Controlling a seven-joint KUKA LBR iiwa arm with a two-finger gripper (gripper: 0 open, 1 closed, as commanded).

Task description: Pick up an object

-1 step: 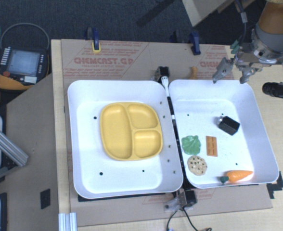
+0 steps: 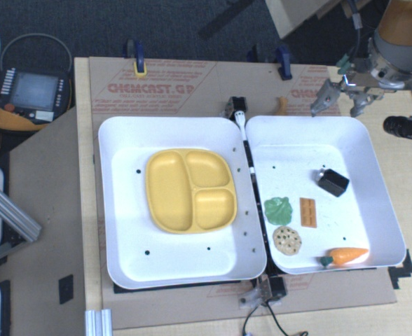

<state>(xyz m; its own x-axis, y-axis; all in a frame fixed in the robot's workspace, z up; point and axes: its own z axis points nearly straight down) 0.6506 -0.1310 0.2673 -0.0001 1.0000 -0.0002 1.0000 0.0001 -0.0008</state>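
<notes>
Claw [image 2: 339,98] hovering open and empty above the right bin's [image 2: 374,161] far rim | black block [image 2: 333,182] lying nearest, below the claw toward the camera, long axis slanted | cracker [image 2: 308,213], cookie [image 2: 287,240], carrot [image 2: 347,256] lying farther beyond it.

Counter [image 2: 192,86]: brown board with red lettering. Two white bins side by side on it, left bin [image 2: 122,208], right bin [image 2: 374,180], apparently touching.

robotics lab | clamped cardboard bench [image 2: 192,82] | white bins [image 2: 115,187] | teach pendant [image 2: 31,93]
</notes>
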